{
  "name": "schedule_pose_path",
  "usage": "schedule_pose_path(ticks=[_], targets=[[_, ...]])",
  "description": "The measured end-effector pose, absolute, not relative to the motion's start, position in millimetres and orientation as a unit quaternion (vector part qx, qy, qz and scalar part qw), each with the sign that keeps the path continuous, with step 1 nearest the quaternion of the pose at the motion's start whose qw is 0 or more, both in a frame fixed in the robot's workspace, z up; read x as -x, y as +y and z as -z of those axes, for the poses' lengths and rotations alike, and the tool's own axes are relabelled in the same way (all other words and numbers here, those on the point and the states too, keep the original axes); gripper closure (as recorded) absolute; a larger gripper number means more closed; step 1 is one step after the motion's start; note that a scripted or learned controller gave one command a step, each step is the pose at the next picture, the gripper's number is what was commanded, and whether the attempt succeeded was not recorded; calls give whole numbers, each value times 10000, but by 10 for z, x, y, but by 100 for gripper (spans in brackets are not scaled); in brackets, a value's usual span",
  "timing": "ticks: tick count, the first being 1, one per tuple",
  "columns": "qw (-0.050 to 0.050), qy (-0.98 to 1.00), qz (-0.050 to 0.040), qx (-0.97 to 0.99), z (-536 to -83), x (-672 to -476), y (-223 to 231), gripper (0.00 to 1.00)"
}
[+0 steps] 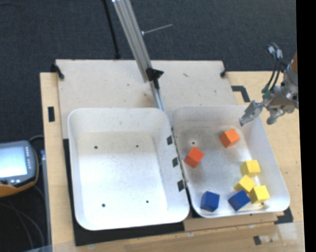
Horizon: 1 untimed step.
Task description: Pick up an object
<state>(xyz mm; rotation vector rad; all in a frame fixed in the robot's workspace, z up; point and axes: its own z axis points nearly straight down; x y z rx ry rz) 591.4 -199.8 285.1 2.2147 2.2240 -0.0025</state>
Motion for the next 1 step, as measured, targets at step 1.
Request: schedule_pose_path(ticks=[1], targets=[[-16, 7083, 18, -7059, -1802, -6496, -1887, 0]])
